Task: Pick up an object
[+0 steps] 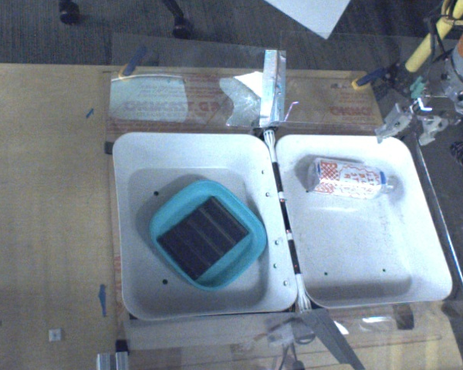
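Left bin [139,284]: holds a teal square container [208,233] with a dark ribbed insert, lying tilted near the bin's middle. Right bin [386,284]: its near part is bare; a clear bottle with a red-and-white patterned label [347,179] lies on its side in the far half, cap end toward the right. Gripper [409,122]: positioned at the far right corner, over the right bin's rim, apart from the bottle. Finger state: cannot tell. Nothing is seen grasped.
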{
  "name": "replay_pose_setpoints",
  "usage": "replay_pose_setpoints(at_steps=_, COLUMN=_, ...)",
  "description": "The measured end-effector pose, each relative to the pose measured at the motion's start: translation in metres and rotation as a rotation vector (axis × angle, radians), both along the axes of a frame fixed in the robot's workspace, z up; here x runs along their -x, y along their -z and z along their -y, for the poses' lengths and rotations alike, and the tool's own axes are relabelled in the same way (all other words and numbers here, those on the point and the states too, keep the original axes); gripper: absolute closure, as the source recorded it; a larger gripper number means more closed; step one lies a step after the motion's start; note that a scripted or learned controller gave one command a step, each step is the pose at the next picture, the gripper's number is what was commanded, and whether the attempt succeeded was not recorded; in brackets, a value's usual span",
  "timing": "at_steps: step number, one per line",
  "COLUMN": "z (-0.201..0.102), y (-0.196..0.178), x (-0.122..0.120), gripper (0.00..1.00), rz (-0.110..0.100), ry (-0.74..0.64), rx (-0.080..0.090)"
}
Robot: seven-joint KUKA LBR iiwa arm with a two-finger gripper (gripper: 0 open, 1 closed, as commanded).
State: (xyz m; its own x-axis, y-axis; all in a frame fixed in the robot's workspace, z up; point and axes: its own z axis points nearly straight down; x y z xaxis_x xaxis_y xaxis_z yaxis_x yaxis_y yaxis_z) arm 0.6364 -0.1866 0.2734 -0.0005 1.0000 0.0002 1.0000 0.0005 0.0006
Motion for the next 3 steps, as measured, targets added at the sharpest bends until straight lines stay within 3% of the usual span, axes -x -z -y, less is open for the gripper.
replay_pose_setpoints(at_steps=1, z=-0.073, y=0.121, x=-0.031, gripper=0.00, rz=-0.001, ry=-0.114, rx=0.000)
replay_pose_setpoints(at_steps=2, z=-0.070, y=0.158, x=-0.011, gripper=0.00, rz=0.014, ry=-0.157, rx=0.003)
replay_pose_setpoints(at_steps=3, z=-0.076, y=0.180, x=-0.006, gripper=0.00, rz=0.017, ry=-0.228, rx=0.004)
